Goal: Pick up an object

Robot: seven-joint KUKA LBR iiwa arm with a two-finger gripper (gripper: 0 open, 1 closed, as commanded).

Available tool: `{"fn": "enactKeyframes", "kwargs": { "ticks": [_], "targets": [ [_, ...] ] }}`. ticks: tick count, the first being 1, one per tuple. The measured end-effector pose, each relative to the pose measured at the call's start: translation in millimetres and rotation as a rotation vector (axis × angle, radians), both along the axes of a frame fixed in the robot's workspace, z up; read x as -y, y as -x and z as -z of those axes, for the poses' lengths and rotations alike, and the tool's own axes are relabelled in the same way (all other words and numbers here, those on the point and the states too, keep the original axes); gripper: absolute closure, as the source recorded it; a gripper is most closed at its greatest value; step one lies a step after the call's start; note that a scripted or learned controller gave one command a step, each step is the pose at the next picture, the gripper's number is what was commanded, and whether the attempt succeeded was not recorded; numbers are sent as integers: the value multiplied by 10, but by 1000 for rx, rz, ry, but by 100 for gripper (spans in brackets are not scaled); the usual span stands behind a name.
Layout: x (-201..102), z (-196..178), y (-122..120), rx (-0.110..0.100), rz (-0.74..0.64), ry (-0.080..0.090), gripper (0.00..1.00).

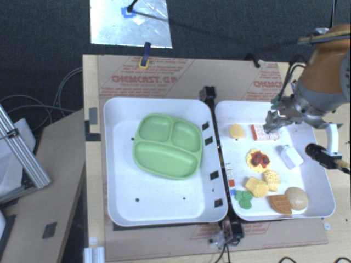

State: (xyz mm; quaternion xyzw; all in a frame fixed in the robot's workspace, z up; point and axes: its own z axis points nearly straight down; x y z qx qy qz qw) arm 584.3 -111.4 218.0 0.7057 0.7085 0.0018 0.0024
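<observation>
The right bin (318, 201) holds several toy foods: a small yellow piece (236, 131), a red-and-white packet (260, 132), a pizza slice (258, 159), a white block (290, 155), a corn cob (271, 177), a yellow cheese wedge (255, 187), a green broccoli (243, 199), a waffle (280, 204) and a tan bun (296, 196). My gripper (272, 124) hangs over the upper part of this bin, just above the right end of the red-and-white packet. Nothing shows between its fingers.
The left bin (118, 201) carries a green divided plate (166, 146). A black divider with clips (215, 147) runs between the bins. A metal sheet (130, 15) lies beyond the bench, and an aluminium frame (22, 152) stands at the left.
</observation>
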Motion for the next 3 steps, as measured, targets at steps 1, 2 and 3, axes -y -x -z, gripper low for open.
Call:
{"fn": "enactKeyframes", "kwargs": {
  "ticks": [1,2,3],
  "targets": [
    [-1,-67,-8,-3,0,-1,100],
    [-464,-168,180,-5,-5,-3,100],
    [-1038,-160,390,-7,-6,-3,100]
  ]
}}
